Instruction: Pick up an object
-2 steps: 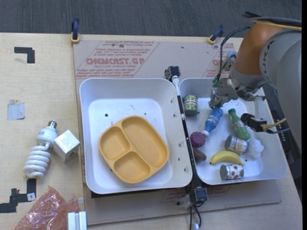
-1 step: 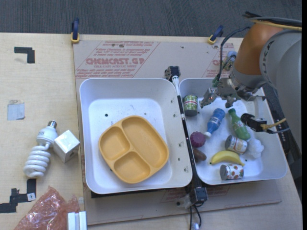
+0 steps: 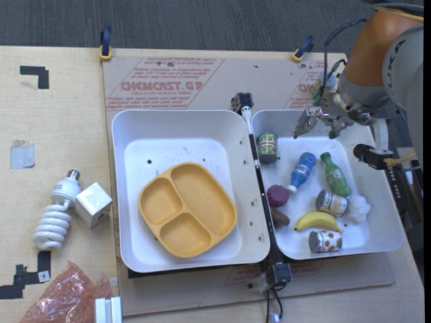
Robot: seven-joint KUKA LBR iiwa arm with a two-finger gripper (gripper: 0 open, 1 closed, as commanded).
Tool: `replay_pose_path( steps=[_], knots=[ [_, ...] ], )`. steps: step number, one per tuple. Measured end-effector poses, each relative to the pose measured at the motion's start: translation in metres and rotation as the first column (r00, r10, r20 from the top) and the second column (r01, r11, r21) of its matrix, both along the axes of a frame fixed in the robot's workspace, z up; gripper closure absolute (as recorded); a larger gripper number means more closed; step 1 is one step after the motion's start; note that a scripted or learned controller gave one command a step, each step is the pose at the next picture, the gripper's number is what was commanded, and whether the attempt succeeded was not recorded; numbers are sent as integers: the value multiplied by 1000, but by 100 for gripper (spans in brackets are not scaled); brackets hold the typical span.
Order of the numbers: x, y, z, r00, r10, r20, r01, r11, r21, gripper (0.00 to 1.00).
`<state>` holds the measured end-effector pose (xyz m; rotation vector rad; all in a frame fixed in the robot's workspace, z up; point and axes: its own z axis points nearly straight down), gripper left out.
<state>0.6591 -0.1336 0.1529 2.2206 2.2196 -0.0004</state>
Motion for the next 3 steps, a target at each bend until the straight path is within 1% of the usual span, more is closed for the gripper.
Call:
replay_pose_path(
  steps=[1,2,3],
  knots=[
    [-46,-4,-60,1000,-1,-1,1,1000,1,0],
    [-2,-56,57,1000,0,0,0,1000,0,0],
    [0,-28,-43,1000,3,-1,-3,1000,1,0]
  ],
)
